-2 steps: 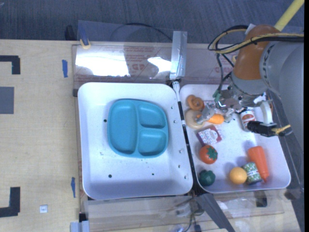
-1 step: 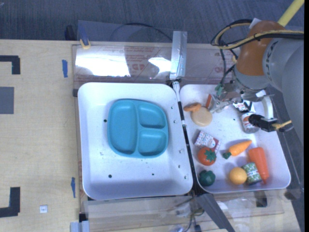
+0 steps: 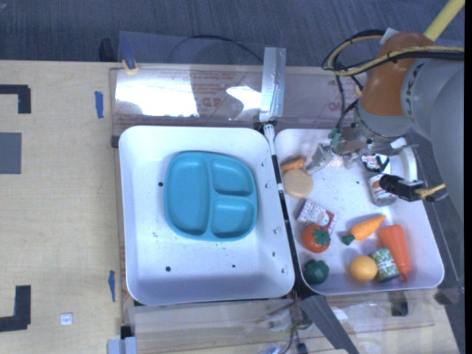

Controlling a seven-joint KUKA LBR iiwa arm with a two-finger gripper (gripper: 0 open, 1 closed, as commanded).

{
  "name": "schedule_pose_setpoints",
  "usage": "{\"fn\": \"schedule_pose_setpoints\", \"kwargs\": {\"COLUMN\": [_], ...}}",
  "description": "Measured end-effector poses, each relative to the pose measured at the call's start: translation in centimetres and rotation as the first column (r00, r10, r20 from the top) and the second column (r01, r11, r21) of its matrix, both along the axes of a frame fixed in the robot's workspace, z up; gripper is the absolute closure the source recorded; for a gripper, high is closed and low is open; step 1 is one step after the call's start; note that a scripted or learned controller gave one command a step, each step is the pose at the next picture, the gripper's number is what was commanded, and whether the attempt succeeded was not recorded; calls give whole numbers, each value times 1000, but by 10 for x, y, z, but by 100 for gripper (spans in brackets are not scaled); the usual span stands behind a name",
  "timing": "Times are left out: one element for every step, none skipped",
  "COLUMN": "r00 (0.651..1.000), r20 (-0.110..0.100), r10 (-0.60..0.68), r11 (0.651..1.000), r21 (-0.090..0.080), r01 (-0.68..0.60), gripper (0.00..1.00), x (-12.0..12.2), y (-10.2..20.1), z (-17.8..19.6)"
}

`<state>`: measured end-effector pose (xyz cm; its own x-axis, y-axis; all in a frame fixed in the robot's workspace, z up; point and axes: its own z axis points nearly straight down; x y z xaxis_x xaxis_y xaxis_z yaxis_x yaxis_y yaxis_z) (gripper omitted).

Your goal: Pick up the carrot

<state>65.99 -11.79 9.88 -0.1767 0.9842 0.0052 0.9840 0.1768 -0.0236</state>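
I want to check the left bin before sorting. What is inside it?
The left bin holds one blue divided plate. The bin floor under the plate is covered, so unseen.

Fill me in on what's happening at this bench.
A grey KUKA arm with an orange band reaches in over the right white bin, its gripper hovering near the bin's upper left corner. The small orange carrot with a green top lies lower in that bin among other toy foods, untouched. The left white bin holds a blue divided plate.
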Motion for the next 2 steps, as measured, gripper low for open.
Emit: {"fn": "schedule_pose_setpoints", "kwargs": {"r00": [988, 988], "r20": [24, 21], "r10": [-155, -155], "r11": [988, 988], "r21": [0, 0], "r01": [155, 155], "gripper": [0, 0], "x": [-57, -58], "y": [0, 0], "z": [51, 49]}}
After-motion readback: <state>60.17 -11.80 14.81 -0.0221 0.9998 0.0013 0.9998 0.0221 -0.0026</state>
